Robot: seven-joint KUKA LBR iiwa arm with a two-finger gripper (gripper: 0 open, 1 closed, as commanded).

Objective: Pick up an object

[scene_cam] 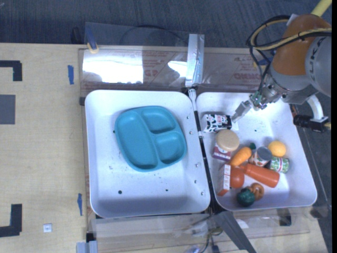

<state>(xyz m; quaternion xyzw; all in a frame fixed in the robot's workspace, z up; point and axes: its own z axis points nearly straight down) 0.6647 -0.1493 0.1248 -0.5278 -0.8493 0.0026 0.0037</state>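
The fingers (243,109) are hovering in the right bin (300,136), tips pointing left; whether spread or pressed together, I cannot tell. The black-and-white carton (217,122) is lying just left of them, apart.

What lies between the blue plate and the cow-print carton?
In the camera view, bare white floor of the left bin, then the two bins' adjoining rims, separate the blue plate from the cow-print carton.
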